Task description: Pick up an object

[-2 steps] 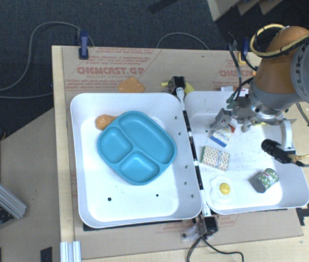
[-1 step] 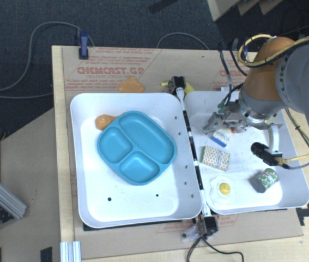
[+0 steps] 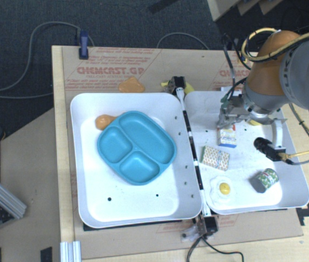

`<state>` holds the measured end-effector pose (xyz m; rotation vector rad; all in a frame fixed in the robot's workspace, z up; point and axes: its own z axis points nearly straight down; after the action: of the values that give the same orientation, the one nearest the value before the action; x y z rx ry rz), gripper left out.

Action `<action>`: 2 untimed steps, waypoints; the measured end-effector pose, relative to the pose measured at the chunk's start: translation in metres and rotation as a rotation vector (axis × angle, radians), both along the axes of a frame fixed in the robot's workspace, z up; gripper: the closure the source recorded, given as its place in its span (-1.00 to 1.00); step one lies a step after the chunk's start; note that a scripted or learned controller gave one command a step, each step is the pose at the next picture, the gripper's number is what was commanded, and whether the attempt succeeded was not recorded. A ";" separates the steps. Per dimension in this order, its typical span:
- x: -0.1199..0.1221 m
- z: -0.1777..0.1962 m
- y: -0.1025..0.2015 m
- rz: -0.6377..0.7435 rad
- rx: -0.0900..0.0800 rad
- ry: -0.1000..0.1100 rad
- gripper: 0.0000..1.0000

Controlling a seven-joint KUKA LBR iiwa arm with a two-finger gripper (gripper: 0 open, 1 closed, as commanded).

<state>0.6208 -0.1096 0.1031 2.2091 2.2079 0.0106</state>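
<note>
My gripper hangs over the back part of the right bin. Just in front of it, touching or nearly touching its tip, is a small white box with blue and red print. A flat patterned packet lies a little nearer the front, beside the divider. A toy fried egg sits at the bin's front left. A green and grey can lies on its side at the front right.
The left bin holds a blue divided plate with a small orange thing at its back left edge. Another orange piece lies on the board behind that bin.
</note>
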 end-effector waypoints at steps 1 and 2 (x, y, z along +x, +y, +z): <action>-0.001 -0.001 0.000 -0.001 0.001 0.003 -1.00; 0.010 -0.013 0.010 0.001 0.000 0.008 -1.00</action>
<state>0.6305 -0.0999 0.0898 2.2122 2.2127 0.0021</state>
